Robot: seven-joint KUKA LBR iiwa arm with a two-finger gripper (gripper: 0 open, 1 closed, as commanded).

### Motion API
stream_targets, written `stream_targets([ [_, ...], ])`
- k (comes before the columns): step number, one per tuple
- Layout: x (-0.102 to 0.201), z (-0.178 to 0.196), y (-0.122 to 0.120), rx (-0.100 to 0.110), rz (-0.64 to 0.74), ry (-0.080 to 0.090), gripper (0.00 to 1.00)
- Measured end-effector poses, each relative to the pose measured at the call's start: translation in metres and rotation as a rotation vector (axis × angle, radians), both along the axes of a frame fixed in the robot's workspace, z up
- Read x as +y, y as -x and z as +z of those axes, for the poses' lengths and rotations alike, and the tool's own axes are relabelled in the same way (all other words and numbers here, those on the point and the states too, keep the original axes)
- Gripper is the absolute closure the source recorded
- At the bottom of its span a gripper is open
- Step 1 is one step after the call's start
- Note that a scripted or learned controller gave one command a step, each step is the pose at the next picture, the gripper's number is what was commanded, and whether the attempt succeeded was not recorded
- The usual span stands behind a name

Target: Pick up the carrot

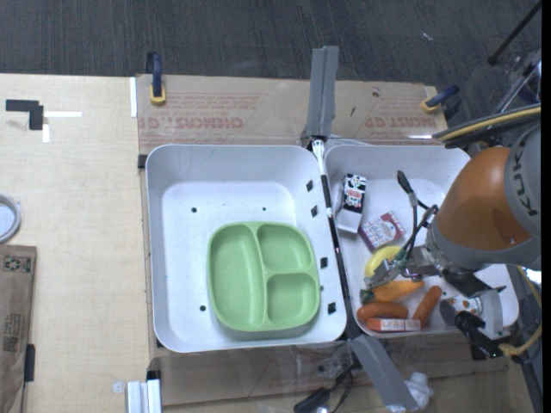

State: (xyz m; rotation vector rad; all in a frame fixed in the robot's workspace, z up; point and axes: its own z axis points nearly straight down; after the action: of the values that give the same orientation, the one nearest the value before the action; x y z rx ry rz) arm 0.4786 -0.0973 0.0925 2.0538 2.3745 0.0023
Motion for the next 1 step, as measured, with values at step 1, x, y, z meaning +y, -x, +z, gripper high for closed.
stream_targets([
  [1, -0.0432, 0.0979, 0.0003, 0.002, 0.166, 0.001, 0.00],
])
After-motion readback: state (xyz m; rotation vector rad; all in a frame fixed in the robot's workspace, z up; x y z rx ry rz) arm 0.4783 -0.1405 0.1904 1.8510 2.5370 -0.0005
